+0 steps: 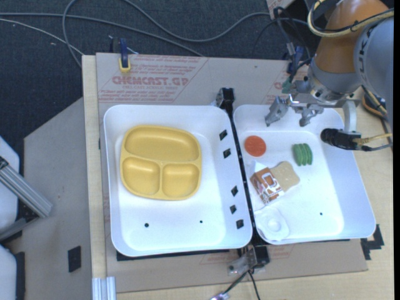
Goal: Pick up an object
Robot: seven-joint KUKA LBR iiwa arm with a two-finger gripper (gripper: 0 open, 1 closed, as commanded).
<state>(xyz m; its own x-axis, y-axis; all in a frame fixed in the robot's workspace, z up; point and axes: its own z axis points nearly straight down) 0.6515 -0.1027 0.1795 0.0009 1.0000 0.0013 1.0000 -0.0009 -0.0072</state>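
Observation:
The right bin point(350, 217) holds several small items: an orange-red disc point(255, 145), a green ridged piece point(302, 154), a tan slice point(287, 175) and an orange-and-white packet point(265, 186) lying against it. A white round lid-like piece point(274, 225) rests near the bin's front left corner. My gripper point(291, 114) hangs over the back edge of the right bin, above and behind the disc, its fingers point(275, 112) spread open with nothing between them.
The left bin point(212, 230) carries a yellow three-compartment tray point(160, 161). A black clip divider point(232, 161) runs between the bins. The arm's orange band point(350, 27) looms over the back right corner. Cables trail across the dark floor behind the bench.

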